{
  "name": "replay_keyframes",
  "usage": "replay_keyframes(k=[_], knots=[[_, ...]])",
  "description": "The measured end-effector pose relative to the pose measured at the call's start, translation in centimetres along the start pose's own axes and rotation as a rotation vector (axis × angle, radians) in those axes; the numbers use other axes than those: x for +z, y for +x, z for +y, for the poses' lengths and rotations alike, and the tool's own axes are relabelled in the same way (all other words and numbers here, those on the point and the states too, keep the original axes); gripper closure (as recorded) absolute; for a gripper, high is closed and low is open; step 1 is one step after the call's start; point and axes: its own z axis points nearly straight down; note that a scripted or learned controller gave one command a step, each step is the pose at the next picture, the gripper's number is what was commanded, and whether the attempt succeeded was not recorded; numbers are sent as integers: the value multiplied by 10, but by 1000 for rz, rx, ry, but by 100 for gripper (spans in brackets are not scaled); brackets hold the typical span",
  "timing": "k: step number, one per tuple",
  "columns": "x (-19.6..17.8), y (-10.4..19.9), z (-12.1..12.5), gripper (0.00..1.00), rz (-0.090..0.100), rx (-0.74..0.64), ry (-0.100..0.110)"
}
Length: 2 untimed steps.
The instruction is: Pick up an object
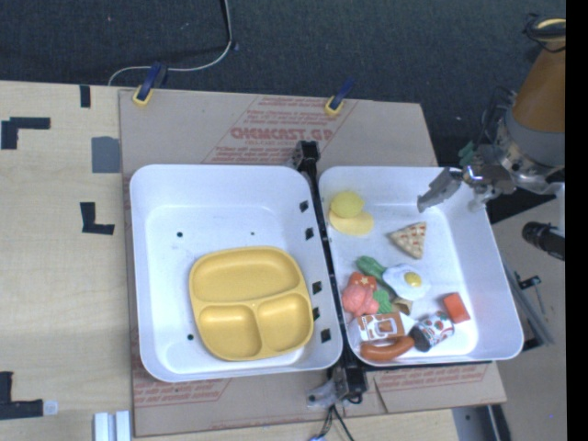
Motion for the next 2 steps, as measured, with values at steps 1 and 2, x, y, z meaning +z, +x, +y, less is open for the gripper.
replay_keyframes(k=[1, 2], knots=[[84, -10, 22, 0, 1, 0, 7], [176, -16, 25, 0, -3, 0, -2]])
